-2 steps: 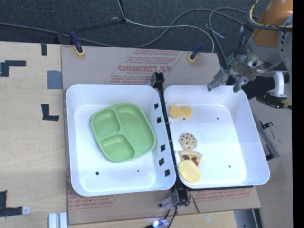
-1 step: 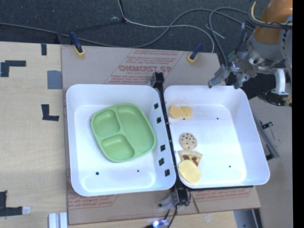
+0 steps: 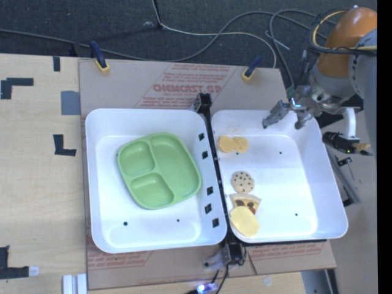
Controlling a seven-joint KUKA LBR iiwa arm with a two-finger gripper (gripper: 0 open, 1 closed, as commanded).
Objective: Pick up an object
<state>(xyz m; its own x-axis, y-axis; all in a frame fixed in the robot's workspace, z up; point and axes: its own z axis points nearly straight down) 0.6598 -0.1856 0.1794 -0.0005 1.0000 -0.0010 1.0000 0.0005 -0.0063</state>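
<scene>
Above the right bin's (image 3: 318,182) far rim, the gripper (image 3: 286,116) hung spread wide, holding nothing. The cookie (image 3: 242,180) lay flat; fingers would likely slip off it.

Glossy green plastic tray (image 3: 159,170), smooth white bins (image 3: 104,182)

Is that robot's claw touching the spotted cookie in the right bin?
Apart. The camera view shows the gripper up at the right bin's far edge, with bare white floor between it and the cookie.
</scene>
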